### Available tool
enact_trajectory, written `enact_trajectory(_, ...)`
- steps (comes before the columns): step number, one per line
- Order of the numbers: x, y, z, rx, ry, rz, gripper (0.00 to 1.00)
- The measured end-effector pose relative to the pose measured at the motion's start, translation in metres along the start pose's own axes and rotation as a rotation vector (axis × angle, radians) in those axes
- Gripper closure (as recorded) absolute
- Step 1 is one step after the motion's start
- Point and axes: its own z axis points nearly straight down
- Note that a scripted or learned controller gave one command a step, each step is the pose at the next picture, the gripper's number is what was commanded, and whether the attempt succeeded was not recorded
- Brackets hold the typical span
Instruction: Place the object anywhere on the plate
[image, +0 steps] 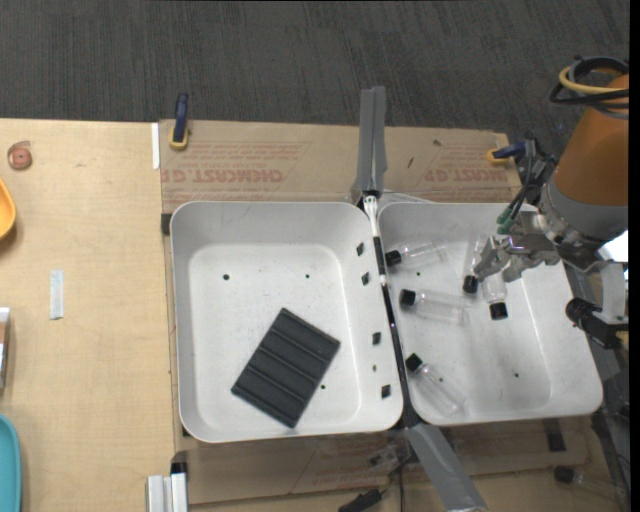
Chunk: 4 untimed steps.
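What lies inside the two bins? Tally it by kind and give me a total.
Plate: 1
Vials: 5, going by their black caps; two lie close together and are hard to separate
Total: 6

My end effector (490, 268) blurs over a clear vial (494, 290); at nine o'clock the edge crops an orange dish (5, 212).
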Motion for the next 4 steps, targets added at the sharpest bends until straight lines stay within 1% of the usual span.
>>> enact_trajectory(1, 0.079, 0.031, -0.042, 0.001, -0.001, -0.015, 1.0)
enact_trajectory(2, 0.147, -0.074, -0.056, 0.0, -0.001, -0.104, 1.0)
enact_trajectory(3, 0.253, -0.07, 0.014, 0.003, -0.001, -0.456, 1.0)
enact_trajectory(4, 0.227, -0.075, 0.021, 0.001, 0.0, -0.616, 1.0)
